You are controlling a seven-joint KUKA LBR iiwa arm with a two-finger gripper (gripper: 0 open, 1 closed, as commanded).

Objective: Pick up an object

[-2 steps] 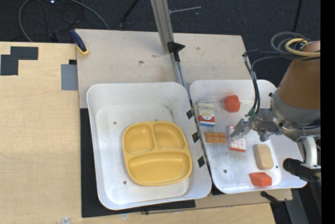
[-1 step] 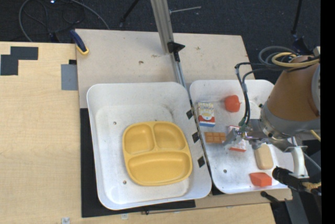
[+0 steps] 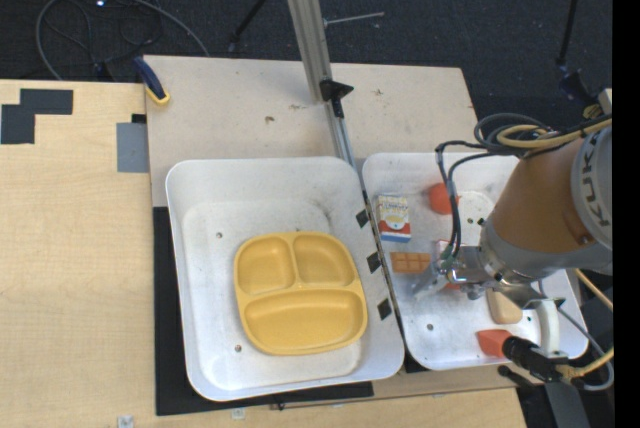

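Just left of the gripper (image 3: 437,278) lies a waffle (image 3: 410,263).

Your arm (image 3: 560,216), a thick rounded body with a broad orange band below a grey shell bearing dark KUKA lettering, black and yellowish cables looping around its upper side, a metallic gripper (image 3: 445,273) at its tip

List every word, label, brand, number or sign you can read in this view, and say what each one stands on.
"KU": large dark letters on the grey shell of the robot arm, cut off by the picture's right side.
Small white, red and blue printed carton in the right white bin: it carries print, too small and blurred to read.
Yellow three-compartment plastic tray: no lettering that I can see.
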